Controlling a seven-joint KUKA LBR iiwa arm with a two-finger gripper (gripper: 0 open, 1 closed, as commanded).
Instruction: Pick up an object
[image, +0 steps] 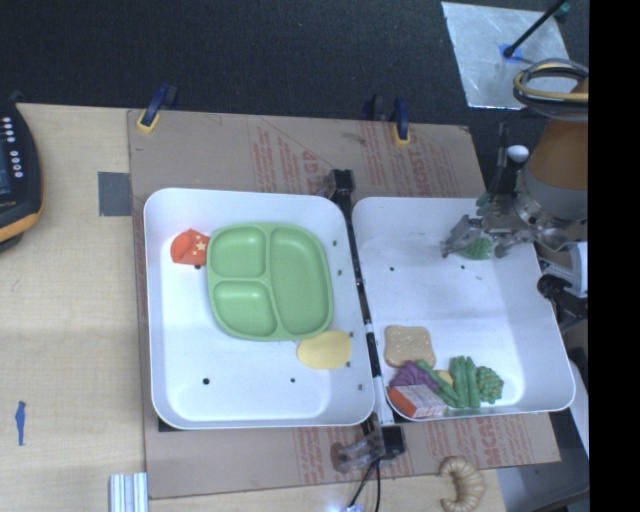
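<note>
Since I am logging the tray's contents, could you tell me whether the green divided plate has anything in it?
Empty: all three compartments of the green plate show bare green.

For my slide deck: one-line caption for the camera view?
Arm's tool low in right bin at a green item; green divided plate sits in left bin.

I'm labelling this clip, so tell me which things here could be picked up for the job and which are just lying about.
Part of the job:
claw, low in the right bin
green item at the claw
toast slice
green toy vegetables
purple piece
yellow piece
red piece
green divided plate

Lying about:
blue clamps
handheld controller
</note>
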